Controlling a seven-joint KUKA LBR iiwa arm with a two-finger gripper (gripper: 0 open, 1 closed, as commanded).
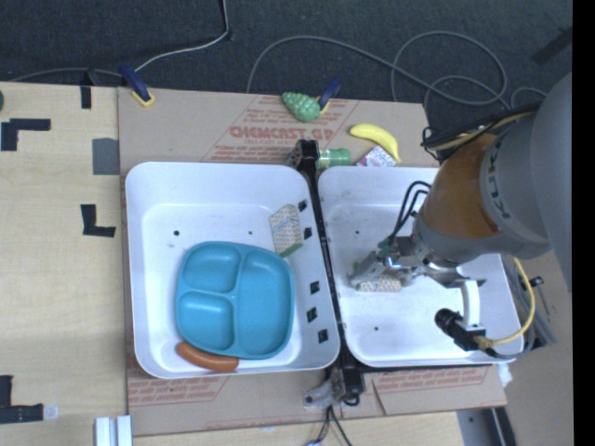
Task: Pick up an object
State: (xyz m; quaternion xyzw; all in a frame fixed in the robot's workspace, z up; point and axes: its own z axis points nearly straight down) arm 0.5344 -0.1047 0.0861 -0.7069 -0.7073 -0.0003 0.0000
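I set the claw (pixel 372 269) low over the small pale flat packet (pixel 379 285) for pickup | right white bin (pixel 418 347) | I cannot tell its opening

In the left bin (pixel 149 249), the blue divided plate (pixel 234 297) fills most of the floor, with an orange sausage (pixel 206 357) against its lower edge and a small packet (pixel 286 223) near the dividing wall; bare floor lies along the upper left. In the right bin (pixel 409 342), the arm (pixel 483 193) covers the upper right, while the end effector (pixel 370 269) hangs over a small flat item (pixel 379 285); the lower floor is open.
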